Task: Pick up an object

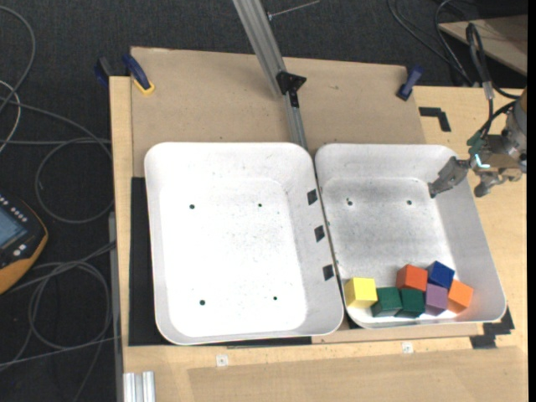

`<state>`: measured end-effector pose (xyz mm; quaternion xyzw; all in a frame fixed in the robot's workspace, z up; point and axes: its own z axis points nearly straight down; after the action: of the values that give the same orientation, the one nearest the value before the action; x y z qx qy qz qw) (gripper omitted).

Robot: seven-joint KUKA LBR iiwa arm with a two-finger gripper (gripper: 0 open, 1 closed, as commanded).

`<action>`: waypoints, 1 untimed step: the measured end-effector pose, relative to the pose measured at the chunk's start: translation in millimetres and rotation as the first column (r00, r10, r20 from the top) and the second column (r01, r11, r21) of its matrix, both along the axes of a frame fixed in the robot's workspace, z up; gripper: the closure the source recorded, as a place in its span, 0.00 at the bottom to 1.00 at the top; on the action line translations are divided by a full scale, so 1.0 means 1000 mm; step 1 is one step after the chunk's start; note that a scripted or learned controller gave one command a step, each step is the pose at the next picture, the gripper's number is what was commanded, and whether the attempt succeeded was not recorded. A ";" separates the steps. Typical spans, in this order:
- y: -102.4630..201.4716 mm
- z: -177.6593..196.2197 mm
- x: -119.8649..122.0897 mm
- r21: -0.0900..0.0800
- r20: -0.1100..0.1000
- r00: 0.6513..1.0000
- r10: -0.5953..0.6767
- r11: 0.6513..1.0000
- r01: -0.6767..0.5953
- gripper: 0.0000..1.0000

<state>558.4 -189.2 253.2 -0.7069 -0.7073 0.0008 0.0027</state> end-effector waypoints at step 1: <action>0.000 0.002 0.001 -0.001 0.004 1.000 0.001 1.000 -0.001 0.00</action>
<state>559.2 -189.2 255.5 -0.7067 -0.7075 -0.0003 0.0008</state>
